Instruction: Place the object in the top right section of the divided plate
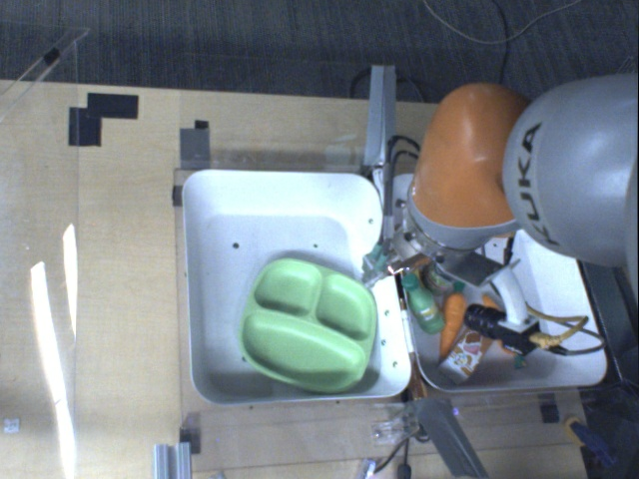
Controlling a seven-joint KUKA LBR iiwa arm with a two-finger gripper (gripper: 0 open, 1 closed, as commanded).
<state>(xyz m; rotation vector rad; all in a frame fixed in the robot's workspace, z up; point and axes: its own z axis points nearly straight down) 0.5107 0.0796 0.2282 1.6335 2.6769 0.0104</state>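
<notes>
The arm [519, 168] reaches over the right bin [589, 367], its gripper [391, 259] near the green plate [310, 322]; the claw's state cannot be told.

The grey arm [574, 173] is showing black "KUKA" lettering beside its rounded orange band [466, 158], above the right bin [589, 362].

The grey arm [574, 178] carries black lettering along its casing, cut off at the picture's right edge; the letters "KUKA" can be made out. The packet [463, 355] in the right bin shows print too small to read.
</notes>
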